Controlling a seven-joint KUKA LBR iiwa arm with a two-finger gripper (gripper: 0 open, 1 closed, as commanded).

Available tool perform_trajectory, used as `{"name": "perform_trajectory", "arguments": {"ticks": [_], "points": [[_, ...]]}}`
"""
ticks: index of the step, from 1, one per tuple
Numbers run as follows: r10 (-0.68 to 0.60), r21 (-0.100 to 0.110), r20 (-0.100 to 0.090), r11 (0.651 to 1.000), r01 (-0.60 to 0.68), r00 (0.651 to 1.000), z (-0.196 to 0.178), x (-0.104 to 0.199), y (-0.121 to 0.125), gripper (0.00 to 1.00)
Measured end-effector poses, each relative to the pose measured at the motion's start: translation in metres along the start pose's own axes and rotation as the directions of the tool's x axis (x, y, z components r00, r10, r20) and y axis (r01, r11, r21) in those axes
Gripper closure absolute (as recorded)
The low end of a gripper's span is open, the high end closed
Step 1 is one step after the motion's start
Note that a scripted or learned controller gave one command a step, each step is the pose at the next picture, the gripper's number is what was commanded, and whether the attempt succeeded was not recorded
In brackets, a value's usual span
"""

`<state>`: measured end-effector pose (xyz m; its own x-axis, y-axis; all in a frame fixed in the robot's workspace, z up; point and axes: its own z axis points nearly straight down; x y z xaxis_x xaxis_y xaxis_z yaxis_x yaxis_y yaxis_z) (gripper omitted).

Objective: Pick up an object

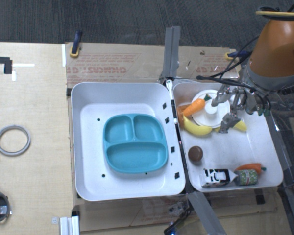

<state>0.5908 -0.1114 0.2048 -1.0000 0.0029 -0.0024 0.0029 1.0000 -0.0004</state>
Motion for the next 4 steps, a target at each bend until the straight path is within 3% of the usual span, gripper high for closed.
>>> {"name": "perform_trajectory", "arguments": {"ticks": [1,2,3,4], "points": [[0.105,0.0,0.022,0.994,-0.105,0.994,0.083,-0.017,0.006,0.0],[0.158,0.0,0.002,0.987,-0.158,0.987,0.112,0.063,0.018,0.0],[0.256,0.0,0.001,0.967,-0.256,0.967,0.112,0.023,0.017,0.0],[0.268,0.001,-0.001,0.963,-0.268,0.963,0.113,0.044,0.015,0.0]]}}
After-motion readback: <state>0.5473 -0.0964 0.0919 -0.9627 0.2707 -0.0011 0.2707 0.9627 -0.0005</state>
